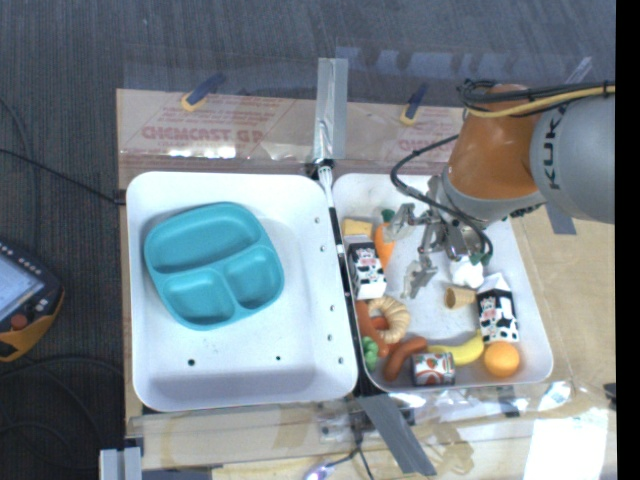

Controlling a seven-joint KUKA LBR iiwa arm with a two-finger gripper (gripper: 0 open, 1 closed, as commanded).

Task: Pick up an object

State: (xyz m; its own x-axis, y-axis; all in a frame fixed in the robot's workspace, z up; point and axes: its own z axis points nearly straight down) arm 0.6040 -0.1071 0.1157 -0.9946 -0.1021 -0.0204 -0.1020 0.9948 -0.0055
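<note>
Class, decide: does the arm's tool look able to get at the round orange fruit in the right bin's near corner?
Probably yes: the round orange fruit lies uncovered, though a yellow banana touches it.

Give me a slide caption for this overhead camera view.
KUKA arm's gripper hovers over the toy-food bin; a teal divided tray lies in the other bin.

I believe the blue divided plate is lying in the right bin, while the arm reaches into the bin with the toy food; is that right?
Not quite: the camera view shows the blue divided plate lying in the left bin, not the right one. The rest stands: the arm reaches into the right bin, where the toy food lies, such as the banana and the orange.
</note>
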